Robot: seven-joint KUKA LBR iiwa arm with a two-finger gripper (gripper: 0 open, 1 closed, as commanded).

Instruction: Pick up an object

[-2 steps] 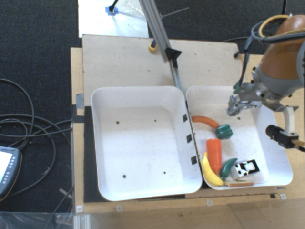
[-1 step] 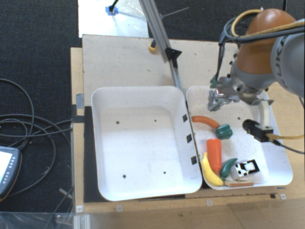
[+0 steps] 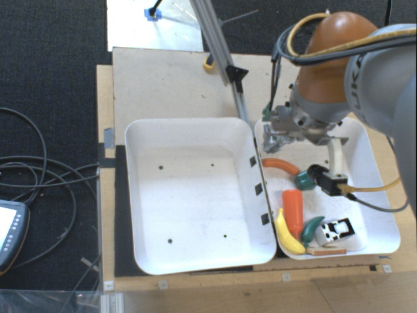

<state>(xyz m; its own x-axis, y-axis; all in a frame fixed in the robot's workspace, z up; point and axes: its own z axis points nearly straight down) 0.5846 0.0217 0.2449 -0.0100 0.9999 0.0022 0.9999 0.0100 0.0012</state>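
The right bin (image 3: 378,175) holds several small objects. A curved orange piece (image 3: 280,166) lies near its left wall, with a teal piece (image 3: 305,180) beside it. Lower down sit an orange-red cylinder (image 3: 293,212), a yellow banana (image 3: 287,233), a dark green piece (image 3: 312,228), a black-and-white item (image 3: 337,230) and a thin brown stick (image 3: 326,252). My gripper (image 3: 270,142) hangs over the bin's upper left part, just above the curved orange piece. The wrist hides its fingertips.
The left bin (image 3: 140,175) stands beside the right one, and their walls meet at a divider with black clips (image 3: 258,189). A slanted grey pole (image 3: 215,31) crosses the back of the bench. A yellow cable (image 3: 371,189) loops over the right bin.
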